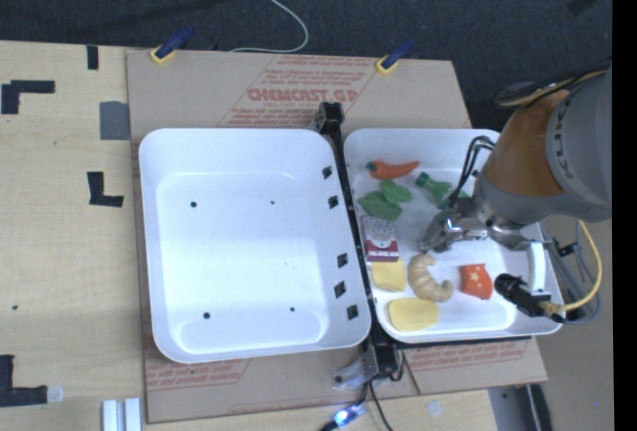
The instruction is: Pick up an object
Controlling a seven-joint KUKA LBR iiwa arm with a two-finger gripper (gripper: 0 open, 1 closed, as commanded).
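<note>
Camera view is showing two white bins sitting side by side on the bench, the left bin (239, 240) and the right bin (453, 320). The arm (542, 160) is reaching in from three o'clock, and its tool (443, 230) is hanging low over the middle of the right bin; how far it is parted I cannot tell, and nothing is showing between its tips. A tan croissant-shaped piece (428, 278) is lying just at six o'clock of the tool, its long axis running roughly from twelve to five o'clock in a curve. An orange carrot (393, 168) is lying toward twelve o'clock, its long axis running nine to three. Green pieces (386, 198) are sitting below it. A red block (476, 281) is resting at four o'clock of the tool, a yellow disc (412, 315) at six o'clock.
</note>
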